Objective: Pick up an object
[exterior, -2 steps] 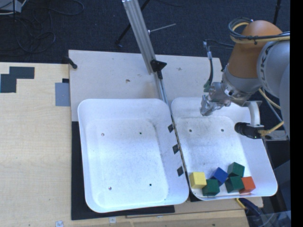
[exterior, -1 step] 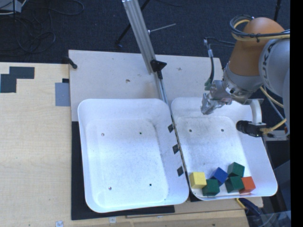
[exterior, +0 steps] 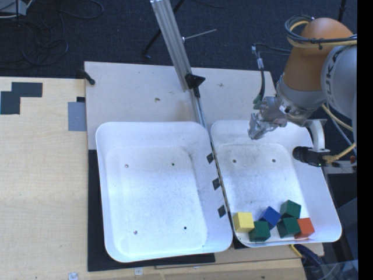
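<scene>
Hovering: gripper [exterior: 259, 127] above right bin [exterior: 326, 191]; blocks [exterior: 274, 220] near corner.

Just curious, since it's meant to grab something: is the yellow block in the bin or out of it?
In. The yellow block lies on the floor of the right bin, beside its left wall.

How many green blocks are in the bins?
3, all in the near corner of the right white bin: one green cube farthest back, another beside the orange cube, another next to the yellow cube. More could hide behind them.
</scene>
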`<state>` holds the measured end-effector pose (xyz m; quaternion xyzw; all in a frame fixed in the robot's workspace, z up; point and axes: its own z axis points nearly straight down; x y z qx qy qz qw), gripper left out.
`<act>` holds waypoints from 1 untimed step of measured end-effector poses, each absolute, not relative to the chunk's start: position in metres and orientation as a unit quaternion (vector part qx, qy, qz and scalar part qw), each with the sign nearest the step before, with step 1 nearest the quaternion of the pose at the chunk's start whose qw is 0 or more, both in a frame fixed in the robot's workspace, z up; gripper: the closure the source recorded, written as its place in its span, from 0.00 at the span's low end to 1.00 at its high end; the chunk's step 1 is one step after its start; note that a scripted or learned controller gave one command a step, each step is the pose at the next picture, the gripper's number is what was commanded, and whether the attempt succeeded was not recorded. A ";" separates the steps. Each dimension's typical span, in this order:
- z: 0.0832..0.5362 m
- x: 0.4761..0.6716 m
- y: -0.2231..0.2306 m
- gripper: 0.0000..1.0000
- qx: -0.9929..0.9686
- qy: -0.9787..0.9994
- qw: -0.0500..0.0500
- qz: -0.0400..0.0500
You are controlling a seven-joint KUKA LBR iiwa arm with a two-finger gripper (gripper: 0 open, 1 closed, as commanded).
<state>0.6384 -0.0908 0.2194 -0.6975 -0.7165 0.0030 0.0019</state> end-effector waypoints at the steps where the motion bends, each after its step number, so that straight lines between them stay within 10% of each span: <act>1: 0.229 0.639 -0.090 1.00 -0.695 -0.719 0.002 0.004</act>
